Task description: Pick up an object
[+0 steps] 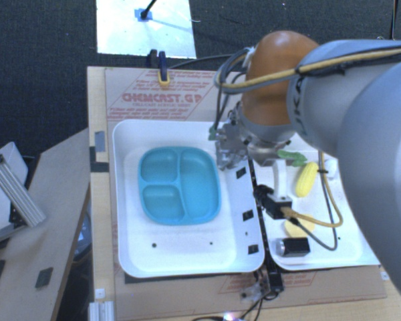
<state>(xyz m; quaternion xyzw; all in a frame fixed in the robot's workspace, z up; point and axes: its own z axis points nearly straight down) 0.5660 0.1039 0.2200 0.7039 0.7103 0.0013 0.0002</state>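
A yellow plastic corn cob [305, 179] lies in the right white bin [351, 246], near a small green thing [293, 156] and a black block [295, 247]. The grey gripper [228, 154] hangs over the rim between the bins; I cannot tell how it is set. A blue plastic tray with three parts [180, 184] sits in the left white bin [187, 256].

Dark speckled floor [40, 59] around a tan bench [60, 199] — a pale square sheet [144, 19] lies beyond it.
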